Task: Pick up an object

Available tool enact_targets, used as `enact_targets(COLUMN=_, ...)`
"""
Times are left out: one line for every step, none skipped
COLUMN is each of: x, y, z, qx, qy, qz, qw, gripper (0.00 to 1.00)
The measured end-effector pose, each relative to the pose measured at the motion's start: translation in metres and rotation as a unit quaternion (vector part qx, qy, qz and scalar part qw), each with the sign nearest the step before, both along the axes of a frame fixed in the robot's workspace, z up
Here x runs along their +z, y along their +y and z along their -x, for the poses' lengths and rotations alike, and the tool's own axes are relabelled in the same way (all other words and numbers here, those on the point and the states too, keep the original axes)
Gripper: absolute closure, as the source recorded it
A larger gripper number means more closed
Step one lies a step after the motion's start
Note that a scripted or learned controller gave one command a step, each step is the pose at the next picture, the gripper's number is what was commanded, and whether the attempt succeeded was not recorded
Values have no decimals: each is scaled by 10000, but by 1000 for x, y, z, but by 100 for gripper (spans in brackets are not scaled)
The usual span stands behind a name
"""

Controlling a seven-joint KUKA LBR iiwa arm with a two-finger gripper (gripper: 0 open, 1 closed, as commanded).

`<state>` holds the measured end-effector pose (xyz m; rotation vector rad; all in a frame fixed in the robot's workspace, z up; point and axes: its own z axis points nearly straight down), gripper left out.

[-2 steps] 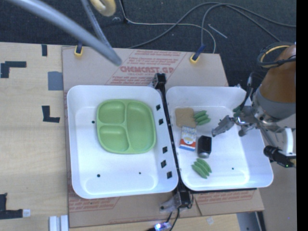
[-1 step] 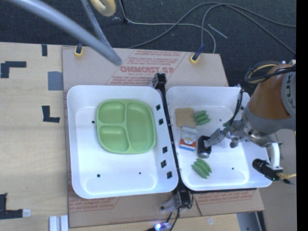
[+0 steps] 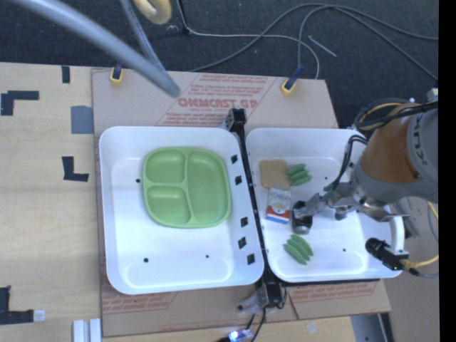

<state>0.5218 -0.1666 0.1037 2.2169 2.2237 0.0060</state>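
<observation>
- Left bin (image 3: 121, 191) — holds a green divided plate (image 3: 187, 187), lying flat.
- Right bin (image 3: 335, 148) — tan square (image 3: 272, 172) near the divider, green pod (image 3: 297, 174) just beside it, small red-and-blue carton (image 3: 278, 208) below, a second green pod (image 3: 298, 249) toward the front wall.
- Gripper (image 3: 302, 219) low in right bin, just beside the carton; finger gap and any hold — cannot tell.
- Cables cross the dark floor behind.

The gripper (image 3: 302, 218) partly covers a small red, white and blue packet (image 3: 278, 206), whose print is too small to read. The arm (image 3: 399, 155) hides the right bin's (image 3: 320, 266) far right wall.
</observation>
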Motion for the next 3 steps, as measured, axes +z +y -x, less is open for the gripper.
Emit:
enact_targets(x=8, y=4, z=-3, qx=8, qy=-6, qz=-46, qw=10000, gripper=100)
enact_targets(x=54, y=3, z=-14, qx=-2, qy=25, qz=10, qw=10000, gripper=100)
enact_targets(x=93, y=1, z=-15, qx=-6, qy=29, qz=9, qw=10000, gripper=100)
